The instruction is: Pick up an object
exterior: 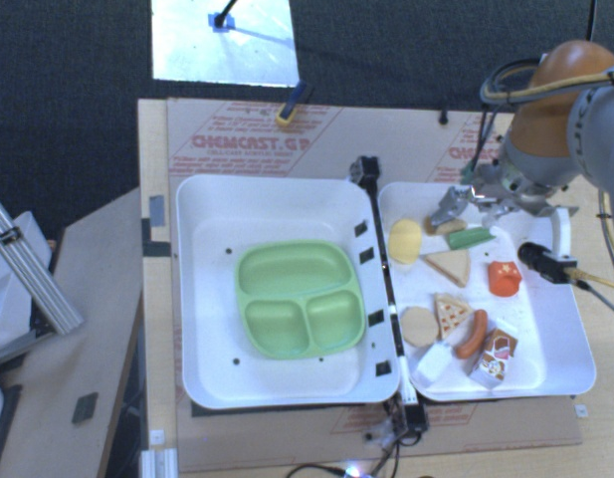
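My gripper [454, 208] hangs low over the back of the right bin [575, 361], reaching in from the right. Just beneath and in front of it lie a small tan piece [452, 227] and a green stick-shaped piece [472, 236]. To their left rests a yellow lemon [405, 240], and a tan bread wedge [449, 266] lies in front. Nothing can be seen held in the gripper.
The right bin also holds a red-orange piece [504, 278], a round cookie [418, 326], a pizza slice [451, 315], a sausage [471, 334], a white piece [433, 363] and a small carton [494, 357]. A green divided plate [299, 298] sits in the left bin [212, 257].
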Controlling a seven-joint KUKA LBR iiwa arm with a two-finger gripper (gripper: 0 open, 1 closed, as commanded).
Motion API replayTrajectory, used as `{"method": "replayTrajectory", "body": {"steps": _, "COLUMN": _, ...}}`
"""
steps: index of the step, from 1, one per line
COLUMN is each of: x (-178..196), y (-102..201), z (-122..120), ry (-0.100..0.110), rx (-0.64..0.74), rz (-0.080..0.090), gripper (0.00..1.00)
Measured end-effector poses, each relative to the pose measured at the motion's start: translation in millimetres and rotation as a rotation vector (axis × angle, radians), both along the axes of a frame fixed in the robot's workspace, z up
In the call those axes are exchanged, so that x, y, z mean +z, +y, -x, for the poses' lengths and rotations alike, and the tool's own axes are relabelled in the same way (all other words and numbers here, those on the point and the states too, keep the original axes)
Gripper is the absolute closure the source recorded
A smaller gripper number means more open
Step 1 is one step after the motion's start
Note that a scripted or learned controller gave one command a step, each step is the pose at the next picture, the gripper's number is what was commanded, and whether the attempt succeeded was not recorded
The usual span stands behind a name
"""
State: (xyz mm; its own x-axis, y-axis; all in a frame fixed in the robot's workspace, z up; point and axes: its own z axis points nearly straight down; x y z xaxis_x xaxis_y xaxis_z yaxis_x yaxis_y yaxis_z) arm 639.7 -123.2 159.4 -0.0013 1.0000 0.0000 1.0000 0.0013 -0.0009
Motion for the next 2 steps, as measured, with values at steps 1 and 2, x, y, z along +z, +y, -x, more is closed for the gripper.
{"method": "replayTrajectory", "body": {"steps": 1, "x": -57.1, "y": -3.2, "z": 7.8, "ry": 0.0, "rx": 0.0, "rz": 0.0, "gripper": 0.0}}
{"method": "replayTrajectory", "body": {"steps": 2, "x": -73.7, "y": -3.1, "z": 6.4, "ry": -0.003, "rx": 0.0, "rz": 0.001, "gripper": 0.0}}
